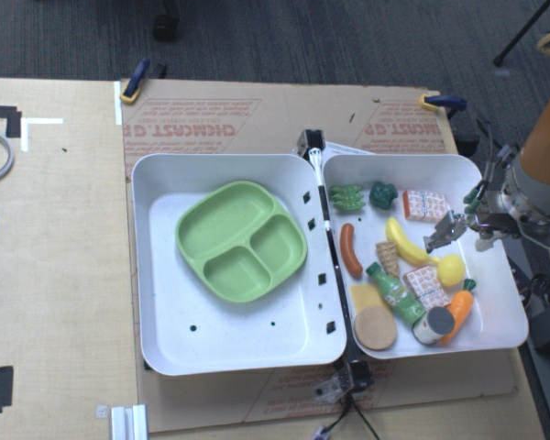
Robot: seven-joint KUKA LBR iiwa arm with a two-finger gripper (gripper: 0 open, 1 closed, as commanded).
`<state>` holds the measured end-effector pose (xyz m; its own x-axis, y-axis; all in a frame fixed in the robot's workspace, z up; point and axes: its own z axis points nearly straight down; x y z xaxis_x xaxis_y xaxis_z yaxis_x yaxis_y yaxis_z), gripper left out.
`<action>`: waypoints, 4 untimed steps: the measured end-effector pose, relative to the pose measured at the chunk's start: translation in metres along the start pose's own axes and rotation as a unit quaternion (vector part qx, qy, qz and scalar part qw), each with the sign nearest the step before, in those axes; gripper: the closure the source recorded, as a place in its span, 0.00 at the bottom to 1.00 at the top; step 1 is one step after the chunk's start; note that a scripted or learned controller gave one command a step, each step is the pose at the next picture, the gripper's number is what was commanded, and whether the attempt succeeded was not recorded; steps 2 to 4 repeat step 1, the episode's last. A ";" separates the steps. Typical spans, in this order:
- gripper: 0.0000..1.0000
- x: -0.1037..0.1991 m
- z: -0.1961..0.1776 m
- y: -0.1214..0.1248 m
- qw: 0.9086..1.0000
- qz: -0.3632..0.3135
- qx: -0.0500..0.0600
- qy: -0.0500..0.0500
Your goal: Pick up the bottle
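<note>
reaching in from the right, over the far right part of the right shallow white bin: grey arm with orange band, bent low at the wrist. two-finger gripper pointed to the left, hanging above the bin floor between a yellow toy banana and the right wall. jaws parted, nothing between the fingers, released.

lying in the near part of the same bin: green plastic bottle with white label, tilted, neck toward the far left, dark round base toward the near right. well apart from the gripper, nearer than it and to its left. touching or just beside the bottle: orange toy carrot on its right, round tan disc like a cookie on its near left, small red and white patterned box on its far side.

farther in that bin: red toy sausage, green leafy toy vegetable, dark green toy broccoli, another red and white box, yellow toy lemon.

in the left white bin: light green plastic plate with three compartments, lying flat.
</note>
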<state>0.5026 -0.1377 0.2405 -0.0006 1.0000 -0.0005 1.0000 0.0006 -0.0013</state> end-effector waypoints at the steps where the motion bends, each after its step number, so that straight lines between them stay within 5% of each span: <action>1: 1.00 0.000 -0.009 0.000 1.000 0.000 0.000 0.000; 4: 1.00 0.000 -0.009 0.000 1.000 0.000 0.000 0.000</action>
